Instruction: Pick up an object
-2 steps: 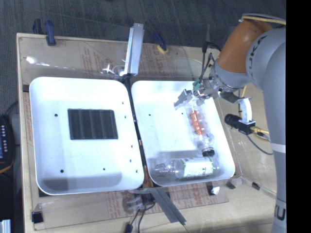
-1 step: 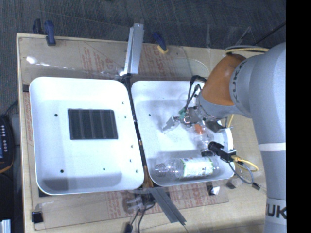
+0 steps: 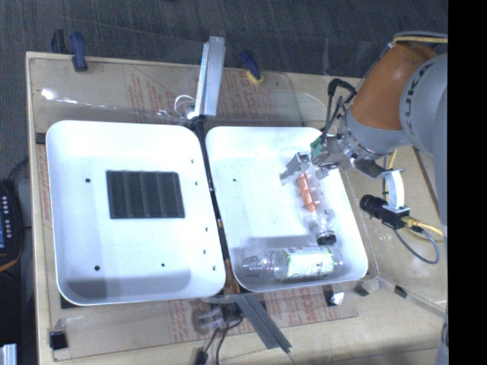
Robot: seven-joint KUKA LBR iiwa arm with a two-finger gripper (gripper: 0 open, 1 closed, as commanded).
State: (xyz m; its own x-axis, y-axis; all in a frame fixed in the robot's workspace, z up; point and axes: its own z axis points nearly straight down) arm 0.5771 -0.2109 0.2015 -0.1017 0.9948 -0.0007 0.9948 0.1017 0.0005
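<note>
Pale counter, faded red print across the surface. Bears two shallow white bins side by side, rims touching along the middle: left bin and right bin. Two blue clamps on the back edge: first clamp at the far left corner, second clamp behind the right bin. Grey metal bar at the back, in line with the seam between the bins. Grey metal strip lying aslant at the front edge, below the same seam. White cable loop just left of the bar's lower end. Small black-and-white piece near the right bin's front corner.
</note>
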